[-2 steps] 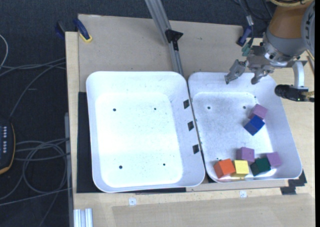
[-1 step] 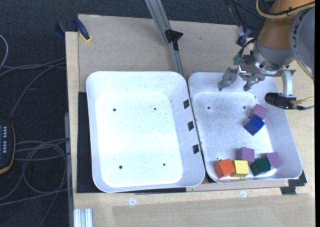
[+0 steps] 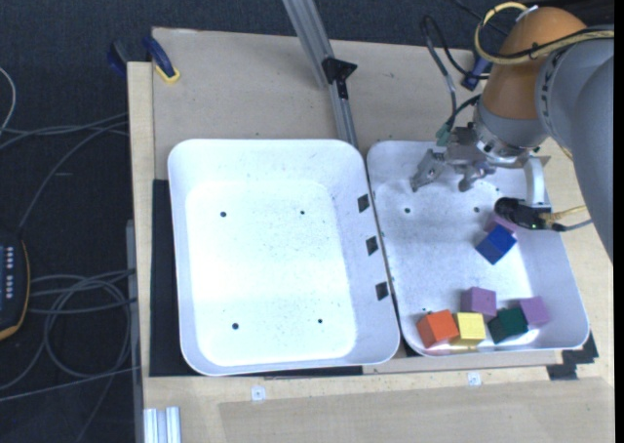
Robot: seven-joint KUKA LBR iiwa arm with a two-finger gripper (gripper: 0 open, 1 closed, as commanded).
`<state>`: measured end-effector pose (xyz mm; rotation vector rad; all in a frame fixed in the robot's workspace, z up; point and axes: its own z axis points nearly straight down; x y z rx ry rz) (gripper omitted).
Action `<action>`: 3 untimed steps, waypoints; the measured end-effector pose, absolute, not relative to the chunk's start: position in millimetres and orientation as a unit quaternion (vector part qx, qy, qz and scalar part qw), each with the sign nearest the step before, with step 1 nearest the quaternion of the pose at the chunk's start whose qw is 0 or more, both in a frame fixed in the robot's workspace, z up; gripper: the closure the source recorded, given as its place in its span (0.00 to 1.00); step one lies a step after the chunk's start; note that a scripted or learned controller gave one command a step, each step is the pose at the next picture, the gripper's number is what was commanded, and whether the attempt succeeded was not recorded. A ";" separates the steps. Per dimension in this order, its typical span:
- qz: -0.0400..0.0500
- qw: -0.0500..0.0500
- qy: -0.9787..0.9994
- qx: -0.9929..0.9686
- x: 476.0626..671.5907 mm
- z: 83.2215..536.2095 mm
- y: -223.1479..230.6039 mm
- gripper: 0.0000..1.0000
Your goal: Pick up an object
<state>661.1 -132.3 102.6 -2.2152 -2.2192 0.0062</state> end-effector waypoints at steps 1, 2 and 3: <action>-0.001 -0.001 -0.708 -0.706 663.6 118.7 -132.3 1.00; -0.003 -0.004 -0.708 -0.706 670.9 182.8 -128.6 1.00; -0.002 -0.003 -0.708 -0.707 672.6 218.5 -128.2 1.00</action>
